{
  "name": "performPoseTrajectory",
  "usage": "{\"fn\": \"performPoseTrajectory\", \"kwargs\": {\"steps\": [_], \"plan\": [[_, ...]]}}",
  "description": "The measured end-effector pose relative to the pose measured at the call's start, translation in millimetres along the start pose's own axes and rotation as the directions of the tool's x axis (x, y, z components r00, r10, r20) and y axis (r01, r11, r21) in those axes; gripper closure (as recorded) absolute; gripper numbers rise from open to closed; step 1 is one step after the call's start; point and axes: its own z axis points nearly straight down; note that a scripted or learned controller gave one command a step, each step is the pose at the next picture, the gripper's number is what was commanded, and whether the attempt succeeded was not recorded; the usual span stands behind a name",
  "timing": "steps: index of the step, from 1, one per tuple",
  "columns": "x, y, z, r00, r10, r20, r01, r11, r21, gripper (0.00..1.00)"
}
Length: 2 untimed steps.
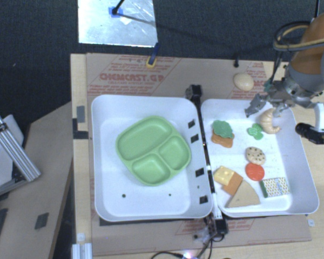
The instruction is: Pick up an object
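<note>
My gripper (265, 109) hangs over the far part of the right bin (302, 166), open, its two grey fingers spread apart. Just below it lies a cream croissant-shaped piece (269, 123), and nothing sits between the fingers. Near it are a small green piece (255, 131) and a green broccoli on brown toast (222, 133). Closer to the front lie a speckled cookie (255, 155), a red tomato slice (254, 171), a yellow and orange block (227, 178), a tan wedge (243, 197) and a patterned block (275, 186).
The left bin (105, 117) holds a green divided plate (153, 150). A cream egg (243, 81) rests on the cardboard behind the right bin. A black hinge strip (202, 144) runs between the bins. The arm's body (313, 53) looms at the right.
</note>
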Motion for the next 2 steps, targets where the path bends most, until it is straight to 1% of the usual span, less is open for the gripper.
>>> {"fn": "performPoseTrajectory", "kwargs": {"steps": [1, 2], "plan": [[0, 3, -7, 1.000, -0.002, 0.002, 0.002, 1.000, -0.011, 0.00], [5, -1, 54, 1.000, -0.001, 0.001, 0.001, 1.000, -0.007, 0.00]]}}
